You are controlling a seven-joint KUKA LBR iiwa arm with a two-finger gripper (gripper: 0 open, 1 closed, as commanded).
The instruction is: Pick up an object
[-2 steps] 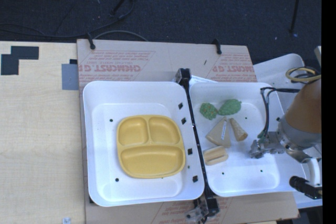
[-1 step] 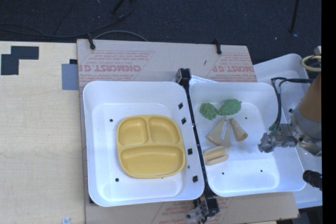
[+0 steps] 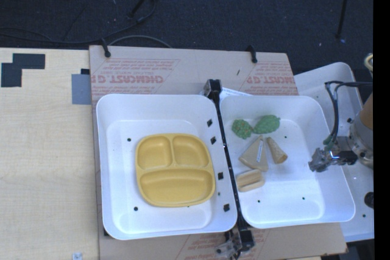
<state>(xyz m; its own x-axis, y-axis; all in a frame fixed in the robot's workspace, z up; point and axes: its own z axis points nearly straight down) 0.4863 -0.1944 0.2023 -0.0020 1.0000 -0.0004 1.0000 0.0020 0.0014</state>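
Dark floor strewn with cables lies behind a pale wooden worktop (image 3: 42, 155), on which two shallow white bins sit side by side on a cardboard sheet. In the left bin (image 3: 116, 112) rests a yellow divided plate (image 3: 175, 168); the right bin (image 3: 304, 198) carries the small things worth picking — two green leafy pieces (image 3: 256, 126), a tan wedge (image 3: 255, 155), a tan cone (image 3: 276, 150) and a tan block (image 3: 250, 179). At the right bin's right wall hovers the gripper (image 3: 322, 161), and whether it is wide or narrow I cannot tell from this slant; nothing shows in it. Every candidate lies to the gripper's left in the view, apart from it across bare bin floor. Nearest is the cone, its long axis running aslant from upper left to lower right — so, as I judge it, the coming move is a reach leftward toward the cluster.
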